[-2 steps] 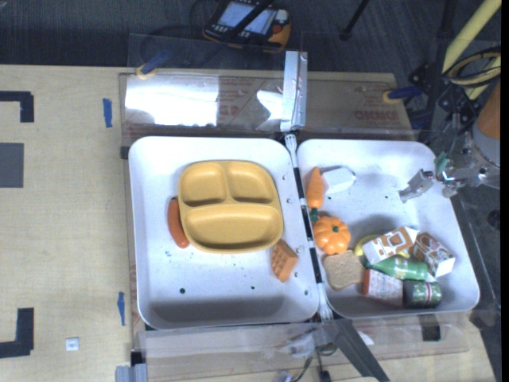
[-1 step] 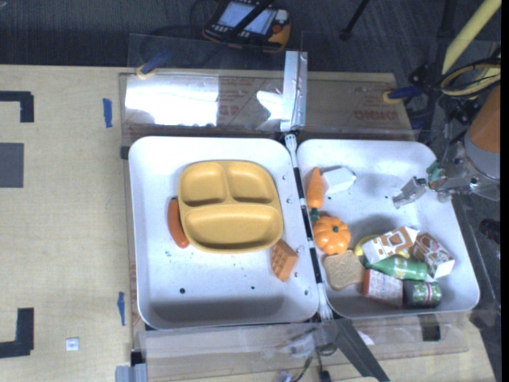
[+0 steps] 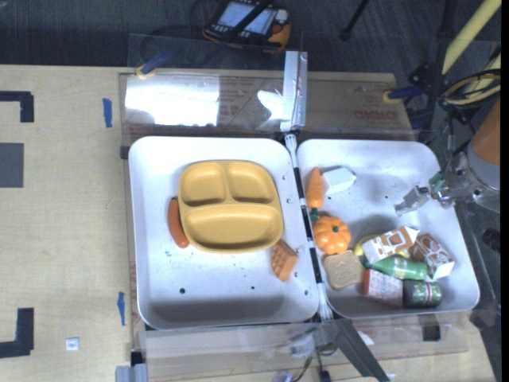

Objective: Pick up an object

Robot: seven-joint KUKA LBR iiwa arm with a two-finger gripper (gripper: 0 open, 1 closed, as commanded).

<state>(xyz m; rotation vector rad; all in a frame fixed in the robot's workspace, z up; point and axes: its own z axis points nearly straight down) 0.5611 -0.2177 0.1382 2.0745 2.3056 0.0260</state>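
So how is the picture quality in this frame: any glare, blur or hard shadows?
Camera view: strong glare on the clear sheet behind the left bin; soft, even light in both bins, shadows faint; the gripper over the right bin looks slightly blurred; package labels too small to read.

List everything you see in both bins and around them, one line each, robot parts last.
Left bin: 1, white, left half of the bench.
Right bin: 1, white, beside the left bin.
Divided plate: 1, yellow, three compartments, middle of the left bin.
Sausage: 1, orange-red, at the plate's left edge.
Waffle piece: 1, orange-brown, left bin, by the plate's lower right corner.
Carrot: 1, orange, right bin's left side.
White block: 1, white, next to the carrot.
Pumpkin: 1, orange, below the carrot.
Bread slice: 1, tan, below the pumpkin.
Cartons and cans: several, mixed colours, piled in the right bin's lower right.
Handheld controller: 1, black and orange, beyond the bins.
Gripper: 1, grey, over the right bin's right side.
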